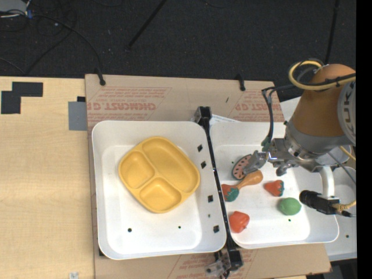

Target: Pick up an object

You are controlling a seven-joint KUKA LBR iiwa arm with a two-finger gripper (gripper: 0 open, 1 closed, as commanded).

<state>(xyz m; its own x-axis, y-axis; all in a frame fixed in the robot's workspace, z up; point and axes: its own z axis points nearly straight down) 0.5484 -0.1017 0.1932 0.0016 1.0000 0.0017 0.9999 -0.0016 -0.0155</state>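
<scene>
Watermelon slice toy (241,168) is seen in the right bin (317,237), just left of the gripper (268,158), long axis slanted up-right. Jaws state cannot be told. Nothing is seen held.

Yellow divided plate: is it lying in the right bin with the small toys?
No, the yellow divided plate lies in the left bin, while the small toys sit in the right bin.
</scene>
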